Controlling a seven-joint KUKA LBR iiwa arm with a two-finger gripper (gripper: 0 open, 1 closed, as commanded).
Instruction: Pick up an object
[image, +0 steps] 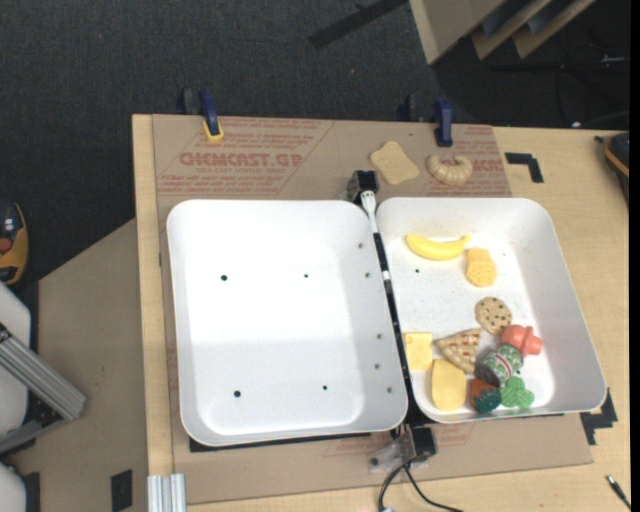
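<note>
Camera view: toy food all in right bin (560, 300), banana (436, 245) lying alone near the far edge, long axis roughly left-right, with a yellow corn-like piece (481, 267) just beside its right end; remaining pieces crowded at the near edge, cookie (492, 314), pizza slice (459, 348), cheese wedge (449, 385), red and green bits touching. Gripper state: cannot tell, so direction from gripper to banana also open to guess. Left bin (190, 330) smooth white, table (160, 180) brown board; plenty of room around banana, likely the easiest pick.

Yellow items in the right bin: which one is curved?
The banana, at the bin's far end. It bends like a crescent; the other yellow pieces are blocky or wedge-shaped.
</note>
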